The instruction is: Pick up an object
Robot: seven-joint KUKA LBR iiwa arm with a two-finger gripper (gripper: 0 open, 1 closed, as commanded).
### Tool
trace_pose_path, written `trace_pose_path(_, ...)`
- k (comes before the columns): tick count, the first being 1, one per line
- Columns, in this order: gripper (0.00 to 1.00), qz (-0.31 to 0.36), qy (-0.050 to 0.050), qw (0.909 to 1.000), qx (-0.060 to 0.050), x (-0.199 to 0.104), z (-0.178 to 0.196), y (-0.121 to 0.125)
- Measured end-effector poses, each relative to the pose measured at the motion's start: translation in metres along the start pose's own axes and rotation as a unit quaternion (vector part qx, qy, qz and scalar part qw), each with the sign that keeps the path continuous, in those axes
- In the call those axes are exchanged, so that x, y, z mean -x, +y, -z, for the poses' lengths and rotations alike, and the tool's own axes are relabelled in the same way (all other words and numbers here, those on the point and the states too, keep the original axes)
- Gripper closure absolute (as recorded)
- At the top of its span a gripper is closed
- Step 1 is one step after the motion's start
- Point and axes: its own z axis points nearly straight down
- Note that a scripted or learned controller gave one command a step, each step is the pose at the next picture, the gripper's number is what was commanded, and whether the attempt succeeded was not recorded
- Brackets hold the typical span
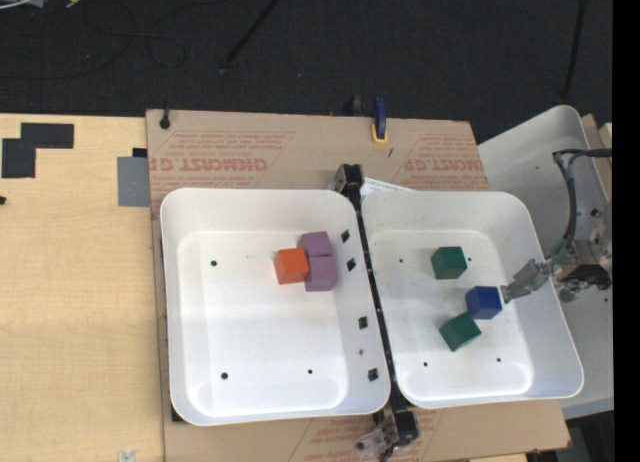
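The gripper [512,288] reaches in low from the right edge of the right bin [545,250], its tip at the right side of the blue cube [484,302], and from here I cannot tell how its fingers are set or whether the cube sits between them. If it comes at the cube from the side like this, I'd expect it to shove the cube left rather than catch it, and the dark green block [460,331] sits just beside and below, close enough to be knocked or to jam a finger. The other green cube [449,262] stands further up the same bin, apart from the blue one, and the orange [292,266] and purple blocks [319,260] lie together in the left bin [190,250], well away.
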Motion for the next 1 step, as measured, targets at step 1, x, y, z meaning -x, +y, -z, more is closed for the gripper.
trace_pose_path(1, 0.0, 0.001, 0.002, 1.0, -0.004, -0.0346, -0.154, 0.0236)
